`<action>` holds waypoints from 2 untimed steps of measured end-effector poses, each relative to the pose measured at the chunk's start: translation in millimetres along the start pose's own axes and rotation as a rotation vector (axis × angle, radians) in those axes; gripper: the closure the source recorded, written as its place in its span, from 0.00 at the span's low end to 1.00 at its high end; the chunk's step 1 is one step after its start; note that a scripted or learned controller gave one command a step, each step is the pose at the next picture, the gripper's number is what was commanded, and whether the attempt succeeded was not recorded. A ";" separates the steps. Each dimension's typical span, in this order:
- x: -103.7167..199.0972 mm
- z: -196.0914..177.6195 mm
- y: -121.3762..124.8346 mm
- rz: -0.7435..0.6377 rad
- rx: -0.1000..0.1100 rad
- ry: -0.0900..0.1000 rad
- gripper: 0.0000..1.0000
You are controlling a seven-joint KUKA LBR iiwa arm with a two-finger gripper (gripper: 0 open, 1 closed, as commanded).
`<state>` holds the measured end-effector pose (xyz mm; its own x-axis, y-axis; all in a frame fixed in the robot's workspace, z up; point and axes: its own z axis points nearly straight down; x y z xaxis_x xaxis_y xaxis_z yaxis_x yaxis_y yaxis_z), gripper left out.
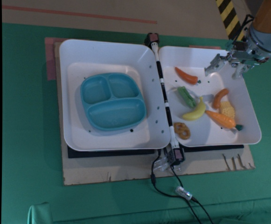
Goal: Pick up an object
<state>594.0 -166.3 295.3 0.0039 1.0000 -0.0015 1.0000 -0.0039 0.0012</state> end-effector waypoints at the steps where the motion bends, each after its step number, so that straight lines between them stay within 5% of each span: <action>1: 32.4 66.3 64.1 -0.001 -0.003 -0.001 0.00; 2: 59.1 105.2 67.2 -0.001 -0.004 -0.002 0.00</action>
<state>661.6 -107.6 190.1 0.0033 1.0000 -0.0032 1.0000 -0.0032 0.0050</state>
